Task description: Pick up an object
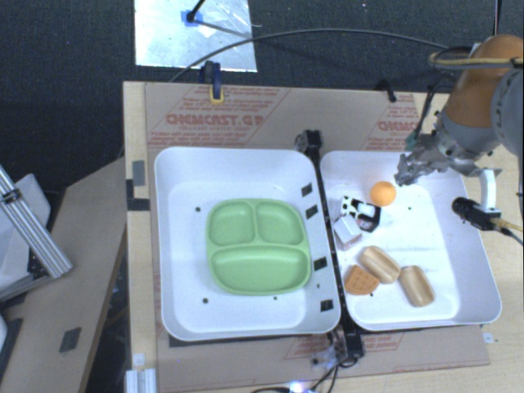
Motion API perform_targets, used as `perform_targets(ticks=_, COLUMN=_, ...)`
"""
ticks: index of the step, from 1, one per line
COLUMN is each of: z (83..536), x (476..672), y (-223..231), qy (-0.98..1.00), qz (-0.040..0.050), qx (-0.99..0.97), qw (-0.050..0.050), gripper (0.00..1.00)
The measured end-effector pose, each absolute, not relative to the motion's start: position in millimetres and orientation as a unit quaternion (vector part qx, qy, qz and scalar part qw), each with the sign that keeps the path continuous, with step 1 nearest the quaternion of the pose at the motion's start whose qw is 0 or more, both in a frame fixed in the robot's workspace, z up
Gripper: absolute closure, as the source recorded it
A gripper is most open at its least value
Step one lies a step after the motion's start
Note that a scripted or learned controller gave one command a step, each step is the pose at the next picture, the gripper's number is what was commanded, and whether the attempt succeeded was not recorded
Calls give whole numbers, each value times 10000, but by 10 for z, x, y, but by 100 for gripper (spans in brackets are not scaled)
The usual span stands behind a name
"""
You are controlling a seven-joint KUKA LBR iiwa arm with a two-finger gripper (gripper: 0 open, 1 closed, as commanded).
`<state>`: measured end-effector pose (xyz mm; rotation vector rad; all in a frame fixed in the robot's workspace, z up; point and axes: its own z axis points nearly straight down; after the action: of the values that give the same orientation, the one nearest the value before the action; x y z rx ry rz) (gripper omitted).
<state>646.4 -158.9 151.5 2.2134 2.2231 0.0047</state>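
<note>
Two white bins are seen side by side on the bench: the left bin (176, 219) carries a green divided plate (258, 246), and the right bin (471, 277) carries an orange ball (382, 193), a black-and-white toy (361, 213), a small grey block (346, 231), two tan bread-like pieces (380, 264) (416, 285) and a brown cookie-like piece (360, 281). The gripper (407, 173) is held over the right bin's far side, just beside the orange ball and right of it; nothing is seen pinched in it. Whether it is spread or closed cannot be told.
</note>
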Motion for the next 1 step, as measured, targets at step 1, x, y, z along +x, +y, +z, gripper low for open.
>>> perform_targets(ticks=1, z=2066, x=6485, y=-1592, qy=7094, qz=22, qx=7048, qw=36, gripper=100)
